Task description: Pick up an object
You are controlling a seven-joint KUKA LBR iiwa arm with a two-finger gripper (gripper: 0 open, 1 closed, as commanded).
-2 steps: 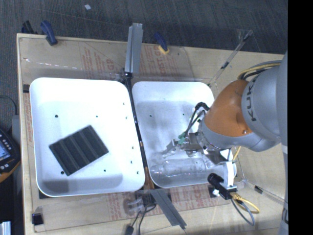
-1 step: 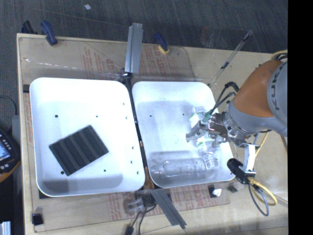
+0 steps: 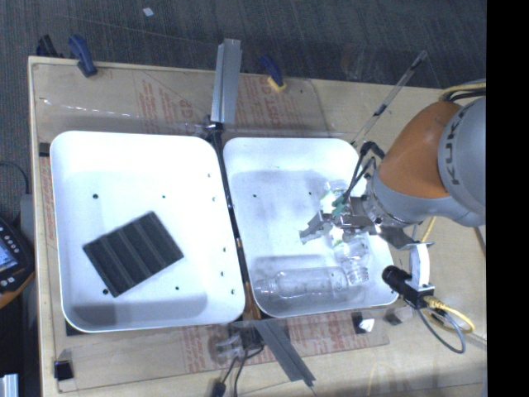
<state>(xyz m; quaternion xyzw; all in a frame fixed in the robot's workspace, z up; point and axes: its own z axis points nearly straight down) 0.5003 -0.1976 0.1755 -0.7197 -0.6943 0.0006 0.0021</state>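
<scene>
A: Target noted: a clear plastic bottle lay on its side against the near wall of the right bin, neck toward the bin's right corner.

B: How would it handle?

A: Judged light, thin-walled, likely empty. Smooth and round, so it could roll or squirt out of a pinch. It would dent before it broke. Best hold looked to be across the body mid-length, fingers square to its long axis; the neck end was blurred with other clear material, hard to separate.

B: Gripper?

A: The gripper sat above the bottle, toward the bin's middle-right, low over the floor. Could not tell whether it was parted or shut; glare and transparent clutter masked it. Nothing was plainly held.

B: Anything else near the bottle?

A: A small clear item, perhaps a cup or second bottle, stood just beside its neck end, under the wrist. Identity uncertain.

B: Farther out?

A: Left of the bottle, across the divider, the left bin held a dark ribbed slab, flat, well apart. Beyond the bins, blue clamps on the bench's far edge.
</scene>
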